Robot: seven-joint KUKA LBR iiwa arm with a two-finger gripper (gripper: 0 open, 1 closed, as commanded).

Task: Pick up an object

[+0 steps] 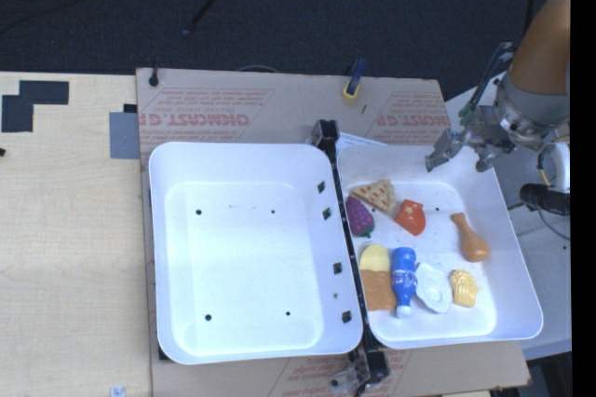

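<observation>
Hovering jaws (461,153) spread wide, empty, above right bin (521,293); blue-white bottle (403,279) lying among toy food

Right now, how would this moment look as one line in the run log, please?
gripper: open, holding nothing, above far edge of right bin | toys: all in right bin | blue bottle: lying flat | left bin: no toys | pick: not yet made

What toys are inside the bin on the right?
The right bin holds a waffle, purple grapes, a red piece, a drumstick, a blue bottle, a yellow-and-orange block, a white piece and yellow fries. Anything beneath them is covered.
</observation>
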